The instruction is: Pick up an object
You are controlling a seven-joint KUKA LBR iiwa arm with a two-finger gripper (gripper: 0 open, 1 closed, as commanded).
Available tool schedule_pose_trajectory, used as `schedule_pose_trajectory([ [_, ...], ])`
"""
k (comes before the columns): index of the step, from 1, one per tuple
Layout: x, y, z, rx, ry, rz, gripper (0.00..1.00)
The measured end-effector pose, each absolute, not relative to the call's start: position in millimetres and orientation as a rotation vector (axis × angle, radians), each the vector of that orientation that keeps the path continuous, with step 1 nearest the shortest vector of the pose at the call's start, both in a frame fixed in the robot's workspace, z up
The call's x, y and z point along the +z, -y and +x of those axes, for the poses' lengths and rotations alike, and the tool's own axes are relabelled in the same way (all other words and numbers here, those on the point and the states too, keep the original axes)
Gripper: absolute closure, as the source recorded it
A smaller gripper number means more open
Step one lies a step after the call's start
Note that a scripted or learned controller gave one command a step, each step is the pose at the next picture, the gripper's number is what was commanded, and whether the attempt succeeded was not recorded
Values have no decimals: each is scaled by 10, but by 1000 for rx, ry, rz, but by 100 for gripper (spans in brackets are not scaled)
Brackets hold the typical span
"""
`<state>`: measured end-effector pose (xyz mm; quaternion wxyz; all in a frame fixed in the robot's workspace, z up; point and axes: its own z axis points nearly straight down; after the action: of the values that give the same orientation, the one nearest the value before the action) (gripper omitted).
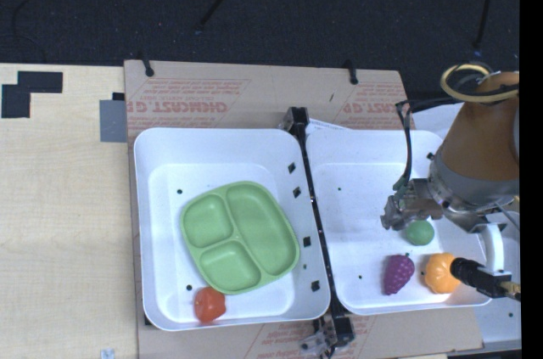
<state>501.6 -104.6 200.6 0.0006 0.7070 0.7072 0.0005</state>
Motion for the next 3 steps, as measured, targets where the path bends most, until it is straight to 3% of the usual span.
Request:
schedule_pose_trajectory([
  [1, 2103, 1057, 5018, -1, -2219, 2225, 100],
  [3, 2033, -45, 5383, -2, -2229, 2219, 100],
])
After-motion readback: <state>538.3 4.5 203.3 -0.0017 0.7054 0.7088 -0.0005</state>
